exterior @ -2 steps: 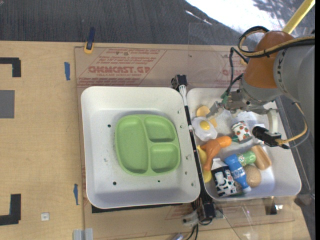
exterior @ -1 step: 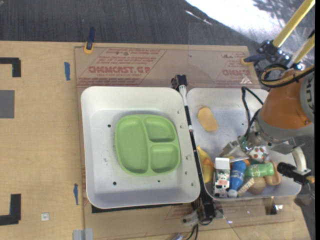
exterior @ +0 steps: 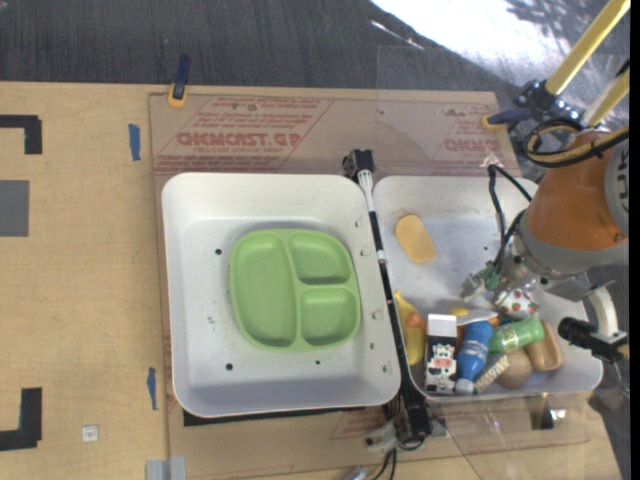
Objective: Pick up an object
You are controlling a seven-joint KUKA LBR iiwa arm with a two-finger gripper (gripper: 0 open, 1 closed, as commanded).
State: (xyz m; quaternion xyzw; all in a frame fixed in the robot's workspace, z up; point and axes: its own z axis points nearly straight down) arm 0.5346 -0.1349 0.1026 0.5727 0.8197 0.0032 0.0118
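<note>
My gripper (exterior: 497, 286) hangs low in the right bin (exterior: 455, 203), below the arm's orange band (exterior: 568, 210). It sits just above a heap of small objects in the bin's front right corner. The heap includes a white carton with black spots (exterior: 440, 353), a blue bottle (exterior: 472, 346), a green bottle (exterior: 516, 336), a brown rounded item (exterior: 532, 364) and a small red-and-white piece (exterior: 517, 301) right beside the gripper. An orange oval object (exterior: 415, 238) lies alone further back in the same bin. A yellow item (exterior: 404, 311) rests against the bin's left wall.
The left bin (exterior: 190, 268) holds a green divided plate (exterior: 295, 288). A black cable runs along the ridge (exterior: 375, 238) between the two bins. Black cables (exterior: 505, 198) hang from the arm over the right bin's back edge.
</note>
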